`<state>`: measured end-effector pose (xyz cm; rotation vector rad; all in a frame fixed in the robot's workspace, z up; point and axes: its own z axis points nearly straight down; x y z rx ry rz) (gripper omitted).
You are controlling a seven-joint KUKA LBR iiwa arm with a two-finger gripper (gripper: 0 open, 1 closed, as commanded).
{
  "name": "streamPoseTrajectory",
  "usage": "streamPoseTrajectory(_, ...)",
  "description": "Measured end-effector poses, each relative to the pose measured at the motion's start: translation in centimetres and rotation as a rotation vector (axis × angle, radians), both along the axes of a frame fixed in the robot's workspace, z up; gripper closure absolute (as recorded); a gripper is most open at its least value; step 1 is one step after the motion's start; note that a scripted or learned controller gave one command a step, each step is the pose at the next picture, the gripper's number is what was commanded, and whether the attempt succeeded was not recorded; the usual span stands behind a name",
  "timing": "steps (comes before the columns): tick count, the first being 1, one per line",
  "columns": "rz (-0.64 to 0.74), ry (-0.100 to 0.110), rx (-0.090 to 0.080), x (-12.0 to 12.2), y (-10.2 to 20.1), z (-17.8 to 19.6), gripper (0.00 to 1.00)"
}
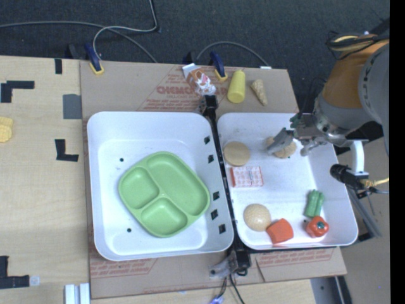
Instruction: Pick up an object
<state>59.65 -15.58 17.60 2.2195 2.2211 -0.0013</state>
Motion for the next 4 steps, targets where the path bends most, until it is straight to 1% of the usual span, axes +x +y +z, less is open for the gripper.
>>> streamPoseTrajectory(1, 0.0, 0.001, 0.001, -5.3, -6.8, -8.7, 0.0)
streamPoseTrajectory(2, -0.001, -0.003, 0.0, -11.1, -6.8, -9.0, 0.0)
streamPoseTrajectory(3, 0.002, -0.007, 0.0, -3.7, -0.9, -8.9, 0.0)
streamPoseTrajectory(4, 0.0, -0.001, -0.001, 3.2, -6.8, 0.6, 0.0)
